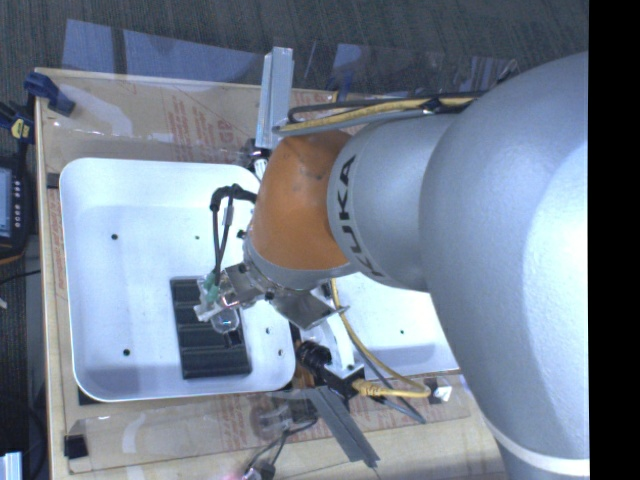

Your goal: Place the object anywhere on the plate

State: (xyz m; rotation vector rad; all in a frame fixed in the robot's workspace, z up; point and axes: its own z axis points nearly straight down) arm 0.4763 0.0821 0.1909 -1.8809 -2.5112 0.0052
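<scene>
A black ridged plate [205,353] lies in the front right part of the left white bin [120,258]. My gripper [222,306] hangs over the plate's far right end, low above it or touching it. A small greenish and shiny bit [211,289] shows at the gripper's tip; I cannot tell whether it is an object or part of the tool. The arm's orange band [295,208] and grey body cover the bench's right half.
The right white bin [400,338] is mostly hidden under the arm. Yellow and black cables [390,390] trail near the front edge between the bins. An upright metal post [273,98] stands behind the bins. The left bin's white floor stretches left of the plate.
</scene>
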